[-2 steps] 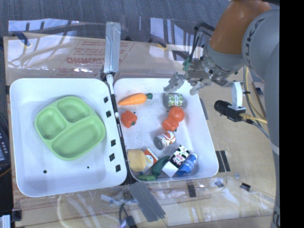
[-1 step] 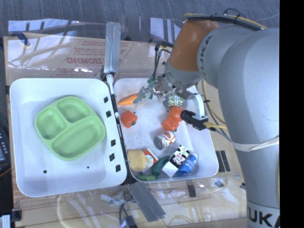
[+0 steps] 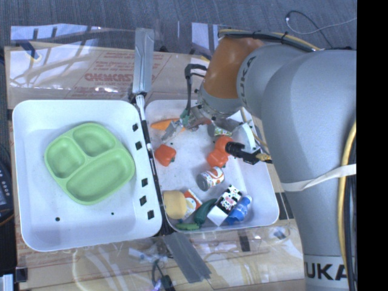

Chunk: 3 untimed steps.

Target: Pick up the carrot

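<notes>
1. Carrot (image 3: pixel 161 125) lies at the 11 o'clock corner of the right bin (image 3: pixel 265 190), a small orange sliver close to the divider between the bins.
2. Gripper (image 3: pixel 182 124) sits just at 3 o'clock of the carrot, low over the bin floor, its tip right beside the carrot's end.
3. How wide the claw stands, and whether it has hold of anything — I cannot tell; the wrist and clutter blur it.
4. Arm (image 3: pixel 291 114) sweeps in from 3 o'clock, its orange band (image 3: pixel 227 68) over the bin's 12 o'clock rim.
5. At 6 o'clock of the carrot rests an orange-red lump (image 3: pixel 165 154), near the divider.
6. Another orange piece (image 3: pixel 218 153) sits near the bin's middle, at 4 o'clock of the gripper.
7. Below it, a small striped can (image 3: pixel 210 178) lies tilted.
8. Along the 6 o'clock wall: a yellow round thing (image 3: pixel 174 204), a green piece (image 3: pixel 200 217), a black-and-white box (image 3: pixel 228 200) and a blue item (image 3: pixel 239 211), all bunched together.
9. Left bin (image 3: pixel 36 223) holds a green divided plate (image 3: pixel 90 162), lying flat, well apart from the carrot.
</notes>
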Tool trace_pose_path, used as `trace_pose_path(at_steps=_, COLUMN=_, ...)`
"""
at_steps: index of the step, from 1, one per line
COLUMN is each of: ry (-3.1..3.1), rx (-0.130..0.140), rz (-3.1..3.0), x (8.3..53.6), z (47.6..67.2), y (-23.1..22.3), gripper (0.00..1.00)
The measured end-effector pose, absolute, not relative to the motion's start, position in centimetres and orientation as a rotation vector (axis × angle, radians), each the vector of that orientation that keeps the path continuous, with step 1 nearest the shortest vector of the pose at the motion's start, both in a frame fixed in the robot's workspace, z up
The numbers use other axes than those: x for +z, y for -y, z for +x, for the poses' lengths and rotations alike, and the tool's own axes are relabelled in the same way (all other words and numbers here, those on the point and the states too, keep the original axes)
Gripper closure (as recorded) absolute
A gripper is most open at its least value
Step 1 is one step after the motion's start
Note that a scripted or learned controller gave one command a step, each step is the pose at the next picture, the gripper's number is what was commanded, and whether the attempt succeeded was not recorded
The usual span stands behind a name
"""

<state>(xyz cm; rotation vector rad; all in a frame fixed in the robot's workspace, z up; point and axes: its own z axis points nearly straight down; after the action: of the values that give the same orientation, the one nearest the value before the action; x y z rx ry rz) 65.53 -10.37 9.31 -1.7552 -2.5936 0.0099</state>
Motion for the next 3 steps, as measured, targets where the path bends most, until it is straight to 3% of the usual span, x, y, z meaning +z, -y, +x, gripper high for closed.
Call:
trace_pose_path(at_steps=1, ry=2.598, rx=0.014, rz=-1.752, x=10.17, z=65.56, y=10.5, gripper=1.0)
trace_pose_path(at_steps=2, ry=2.596, rx=0.016, rz=-1.751, x=10.12, z=65.49, y=10.5, gripper=0.0)
trace_pose_path(at_steps=3, ry=2.597, rx=0.022, rz=-1.745, x=10.92, z=65.44, y=10.55, gripper=1.0)
